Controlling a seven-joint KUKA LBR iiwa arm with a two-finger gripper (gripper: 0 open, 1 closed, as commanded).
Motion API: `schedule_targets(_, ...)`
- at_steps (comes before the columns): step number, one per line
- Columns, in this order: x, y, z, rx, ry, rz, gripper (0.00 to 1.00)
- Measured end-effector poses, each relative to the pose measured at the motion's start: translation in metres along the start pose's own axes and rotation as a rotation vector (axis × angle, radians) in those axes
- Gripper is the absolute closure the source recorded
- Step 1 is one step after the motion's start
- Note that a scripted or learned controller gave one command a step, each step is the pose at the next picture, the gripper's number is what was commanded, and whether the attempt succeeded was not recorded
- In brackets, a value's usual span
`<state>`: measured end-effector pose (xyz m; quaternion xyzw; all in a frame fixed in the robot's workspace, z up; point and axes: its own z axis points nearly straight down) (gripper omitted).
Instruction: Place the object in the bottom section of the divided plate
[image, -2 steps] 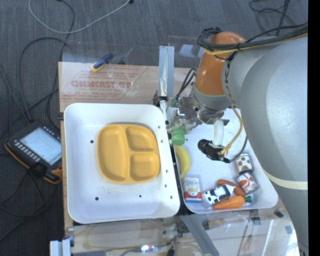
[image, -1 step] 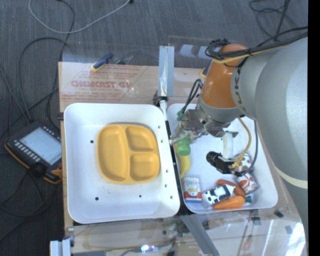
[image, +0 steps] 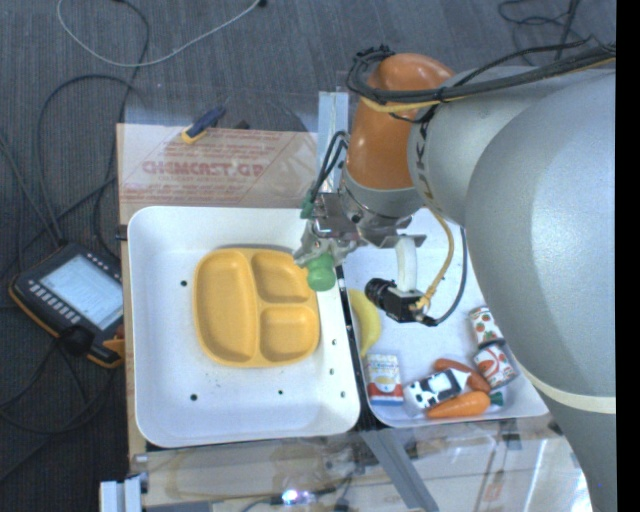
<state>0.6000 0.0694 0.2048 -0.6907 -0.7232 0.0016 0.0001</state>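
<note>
A yellow divided plate (image: 255, 305) lies in the left white bin (image: 160, 400). It has one large section on the left and two smaller ones on the right. My gripper (image: 322, 262) hangs at the plate's upper right corner, over the ridge between the two bins. A small green object (image: 320, 273) sits right at its fingertips, just off the plate's rim. The grey arm with its orange band (image: 395, 110) reaches in from the right and hides the wrist's far side.
The right bin (image: 530, 405) holds a banana (image: 367, 322), a small carton (image: 383, 378), a carrot (image: 458, 405), a black-and-white toy (image: 438, 387) and two small cans (image: 490, 345). A black cable connector (image: 392, 298) dangles near the banana. A tablet (image: 70, 290) lies at left.
</note>
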Motion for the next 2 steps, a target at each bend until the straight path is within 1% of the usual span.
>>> schedule_targets(1, 0.1104, 0.0028, 0.0448, 0.001, 0.0, -0.267, 1.0)
schedule_targets(2, 0.1102, 0.003, 0.0445, 0.0, 0.0, -0.267, 0.0)
